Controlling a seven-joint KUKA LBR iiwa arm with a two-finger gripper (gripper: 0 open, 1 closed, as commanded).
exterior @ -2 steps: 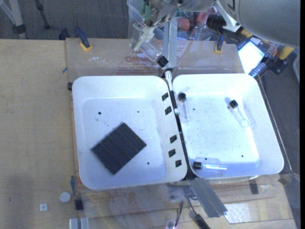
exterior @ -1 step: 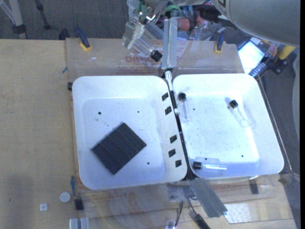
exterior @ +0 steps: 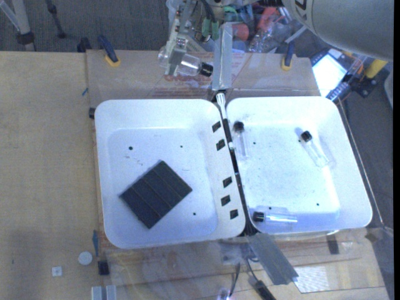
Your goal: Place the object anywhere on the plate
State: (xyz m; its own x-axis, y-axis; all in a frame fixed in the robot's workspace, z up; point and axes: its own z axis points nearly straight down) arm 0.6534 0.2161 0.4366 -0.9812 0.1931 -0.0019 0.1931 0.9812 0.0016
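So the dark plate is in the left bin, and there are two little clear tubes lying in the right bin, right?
Almost. The camera view shows three little clear tubes in the right bin, not two: one near the divider, one toward the far right, and one at the near edge. The dark plate is in the left bin, as you said.

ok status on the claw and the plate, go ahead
Claw above the bins' far edge, gripping a clear vial. Dark plate in left bin, bare. Three vials in right bin.
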